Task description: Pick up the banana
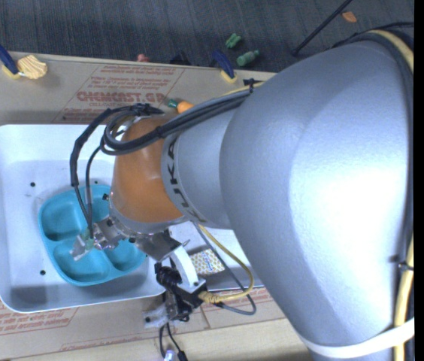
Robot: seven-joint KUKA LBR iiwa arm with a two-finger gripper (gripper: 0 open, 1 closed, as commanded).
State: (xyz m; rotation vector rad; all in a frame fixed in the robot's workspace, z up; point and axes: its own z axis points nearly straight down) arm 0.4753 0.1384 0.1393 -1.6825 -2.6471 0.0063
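My arm's orange band (148,175) and grey body cover most of the view and hide the right side of the bench. The gripper (89,245) hangs low over the left white bin (16,164), right above a teal dish with compartments (65,218). The wrist blocks the view of the gripper's tip, which looks to be touching or just above the dish's right compartments. Black cables (84,153) loop from the wrist down toward the gripper.
The bin sits on brown cardboard (122,89) held by blue and yellow clamps (18,65). A small orange and green item (182,105) peeks out by the arm at the back. Green bits (240,50) lie on the dark floor beyond.
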